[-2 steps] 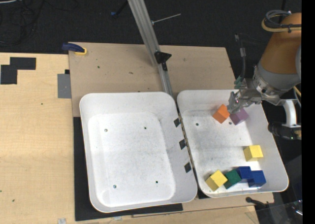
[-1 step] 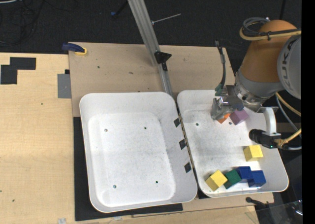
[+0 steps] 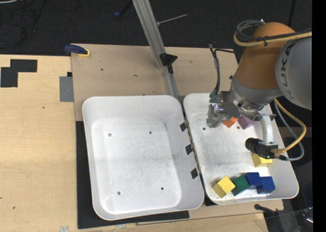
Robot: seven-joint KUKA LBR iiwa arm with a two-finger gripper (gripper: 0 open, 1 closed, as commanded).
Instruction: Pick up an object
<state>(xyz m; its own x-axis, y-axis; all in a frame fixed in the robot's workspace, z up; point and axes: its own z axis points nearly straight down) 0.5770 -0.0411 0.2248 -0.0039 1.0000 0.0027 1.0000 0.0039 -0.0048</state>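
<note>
So the arm (image 3: 270,68) is reaching into the right bin (image 3: 224,159), with the gripper (image 3: 218,116) sitting low at about 11 o'clock in it. Can't tell its state from this angle. An orange block (image 3: 230,122) and a purple block (image 3: 246,121) are lying right by it, around 3 o'clock from the tip, maybe touching, hard to say. Nothing is looking lifted yet, so I'm guessing the pick isn't done. The other candidates are sitting down at 5 o'clock: a yellow block (image 3: 223,186), a green one (image 3: 240,184) and blue ones (image 3: 260,182), plus another yellow (image 3: 262,160) at 3 o'clock. The left bin (image 3: 102,111) is just sitting alongside.
</note>
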